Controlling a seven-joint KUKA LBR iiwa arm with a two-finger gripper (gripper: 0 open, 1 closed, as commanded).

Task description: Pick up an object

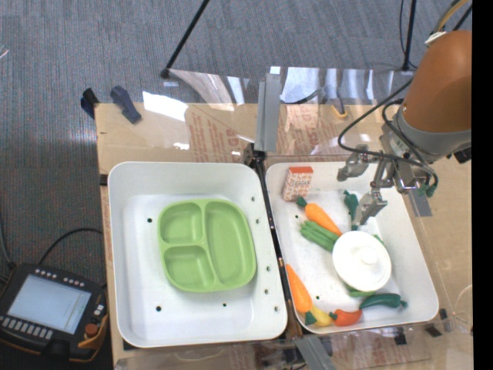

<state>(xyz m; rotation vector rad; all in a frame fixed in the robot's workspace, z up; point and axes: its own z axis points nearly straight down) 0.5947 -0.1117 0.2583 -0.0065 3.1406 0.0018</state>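
Glossy plastic toy food fills the right white bin point(422, 280): nearest a red-and-yellow pepper point(340, 316), then a round white lidded dish point(361, 260), beyond it a carrot point(319, 215), an orange carton point(297, 183), and the gripper point(370, 209), slightly parted, holding nothing.

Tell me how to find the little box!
Look in the right-hand shallow white bin. At its far left corner stands a small orange and white carton, just above a toy carrot. It is the bin's sole boxy, square-edged item.
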